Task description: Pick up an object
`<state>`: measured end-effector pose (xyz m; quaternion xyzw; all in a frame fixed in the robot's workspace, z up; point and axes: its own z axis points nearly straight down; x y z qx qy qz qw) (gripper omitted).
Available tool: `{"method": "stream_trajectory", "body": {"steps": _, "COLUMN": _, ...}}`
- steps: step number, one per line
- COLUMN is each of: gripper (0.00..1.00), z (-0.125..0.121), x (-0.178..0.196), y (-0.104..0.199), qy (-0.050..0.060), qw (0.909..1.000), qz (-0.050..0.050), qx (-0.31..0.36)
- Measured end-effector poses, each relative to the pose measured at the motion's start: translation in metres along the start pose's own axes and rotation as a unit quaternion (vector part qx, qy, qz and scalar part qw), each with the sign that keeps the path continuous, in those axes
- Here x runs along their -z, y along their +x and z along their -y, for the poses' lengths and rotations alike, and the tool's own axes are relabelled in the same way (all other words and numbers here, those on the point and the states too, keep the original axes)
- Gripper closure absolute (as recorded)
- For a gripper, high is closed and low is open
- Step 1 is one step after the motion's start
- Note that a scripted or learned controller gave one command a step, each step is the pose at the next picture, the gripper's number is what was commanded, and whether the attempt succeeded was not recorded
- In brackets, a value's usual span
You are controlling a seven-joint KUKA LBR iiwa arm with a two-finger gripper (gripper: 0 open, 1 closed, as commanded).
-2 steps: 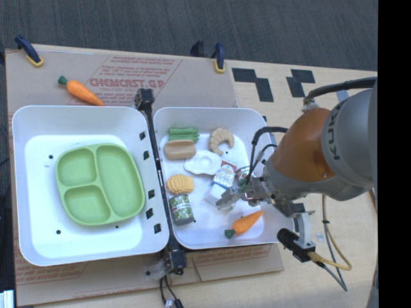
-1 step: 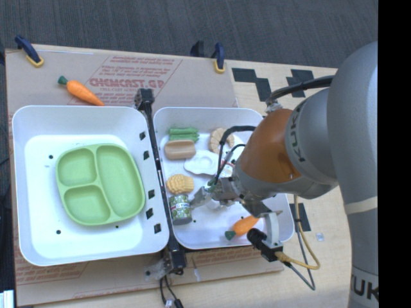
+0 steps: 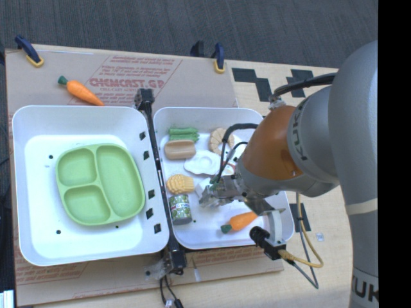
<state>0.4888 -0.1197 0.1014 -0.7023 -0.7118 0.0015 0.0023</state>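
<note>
Gripper point(image 3: 210, 196) low in right bin point(image 3: 192, 236), over bare floor betw. corn point(image 3: 180, 184) & carrot point(image 3: 239, 221). Fingers' gap unclear, can't tell; nothing seen held. Green tray point(image 3: 99, 183) in left bin point(image 3: 38, 124).

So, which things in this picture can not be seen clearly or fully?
- Tool, camera view: small and blurred, partly under the arm's orange band; open or shut cannot be told.
- Cookie: its right part is hidden by the arm and cables.
- Jar: label too small to read.
- Right bin: its right side is covered by the arm.
</note>
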Motion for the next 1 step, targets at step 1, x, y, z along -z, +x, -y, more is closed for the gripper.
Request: {"method": "stream_trajectory", "body": {"steps": 1, "gripper": 1.00, "z": -0.0185, "x": 0.1043, "y": 0.0015, "qy": -0.003, "qw": 1.0000, "qz": 0.001, "qx": -0.004}}
